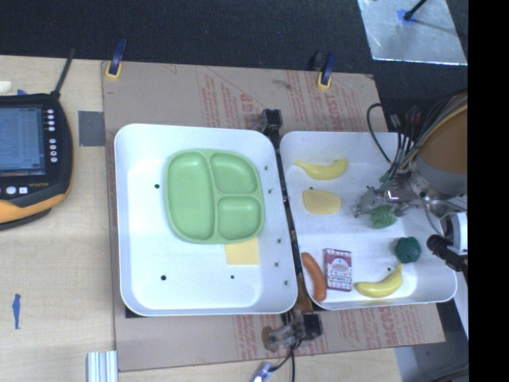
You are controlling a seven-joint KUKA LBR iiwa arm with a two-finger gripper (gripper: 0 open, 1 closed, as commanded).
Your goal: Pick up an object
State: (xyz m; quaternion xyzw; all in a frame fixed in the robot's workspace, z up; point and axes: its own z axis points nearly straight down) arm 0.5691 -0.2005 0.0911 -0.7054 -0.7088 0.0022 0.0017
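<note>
The arm came in from the right, w/ the gripper [387, 200] low over the right bin [362, 146]. It sat right on top of a small green leafy piece, prob. toy broccoli [383, 217]. Couldn't tell if it was clenched or released; the metal tip was too cluttered w/ cables to read, and nothing showed clearly gripped.

Right bin held the candidates: a yellow banana-shaped piece [322, 168] near the top, a pale yellow wedge [321, 202] just below it, a dark green lump [408, 249] toward the right edge, a second banana [379, 285] at the front, a red-and-white card box [339, 269] beside it, and an orange sausage-like piece [314, 275] against the bin's left wall. Left bin [135, 213] had a green divided plate [214, 195] and a flat yellow square [242, 252] touching its front edge.

Risks as I judged them: the broccoli was small and lumpy, so a close could pinch only a floret and it'd slip on the lift. If the tip was off-centre it might just shove the piece along the bin floor. The dark green lump sat near enough that a sideways nudge could knock it. The cable bundle hung close to the tip too, poss. snag.
</note>
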